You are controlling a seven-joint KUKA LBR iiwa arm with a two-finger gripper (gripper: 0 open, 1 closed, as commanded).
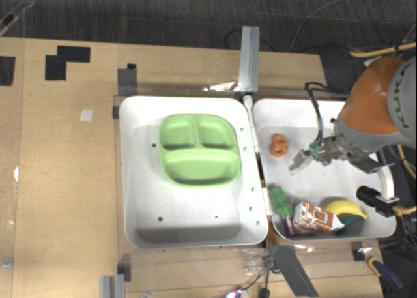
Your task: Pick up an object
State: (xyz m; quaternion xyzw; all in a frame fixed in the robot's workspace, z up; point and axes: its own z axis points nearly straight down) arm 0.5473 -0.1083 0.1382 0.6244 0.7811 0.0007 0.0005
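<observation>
The right bin (326,111) holds a small orange pretzel-shaped toy (279,145) near its left wall. Along its front edge lie a green leafy toy (281,201), a brown and white carton (315,218) and a yellow banana (346,209) with a dark green piece beside it. My gripper (301,160) hangs over the middle of this bin, to the right of the orange toy and apart from it. It points left and down and is open, with nothing between its fingers.
The left bin (140,179) carries a green divided plate (198,149). A metal post (249,62) stands behind the wall between the bins. The arm's orange band (371,101) hangs over the right bin's far right side. Cables lie at the right edge.
</observation>
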